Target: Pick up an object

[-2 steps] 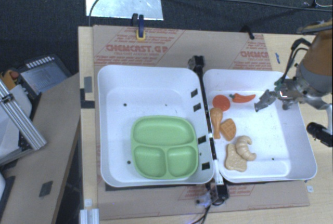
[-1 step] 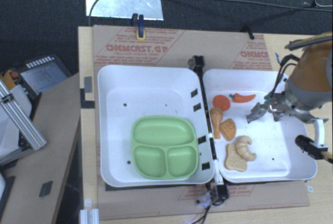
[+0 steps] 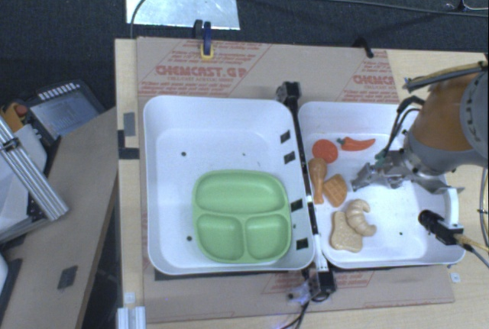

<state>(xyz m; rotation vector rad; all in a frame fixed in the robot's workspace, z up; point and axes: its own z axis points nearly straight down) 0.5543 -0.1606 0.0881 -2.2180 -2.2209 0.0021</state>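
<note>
Pincer [image 3: 365, 176] low in right bin [image 3: 397, 243], grip state unclear, just right of orange toy [image 3: 335, 189], croissant [image 3: 359, 216] below it.

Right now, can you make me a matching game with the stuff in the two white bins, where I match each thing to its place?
Things:
1. Green divided plastic plate
2. Round red tomato toy
3. Orange-red chili pepper toy
4. Pale tan croissant toy

Places:
A. Right bin, beside the centre divider
B. Left bin
C. Right bin, near front
D. Right bin, nearest its back wall

Pairs: 1-B, 2-A, 3-D, 4-C
</note>
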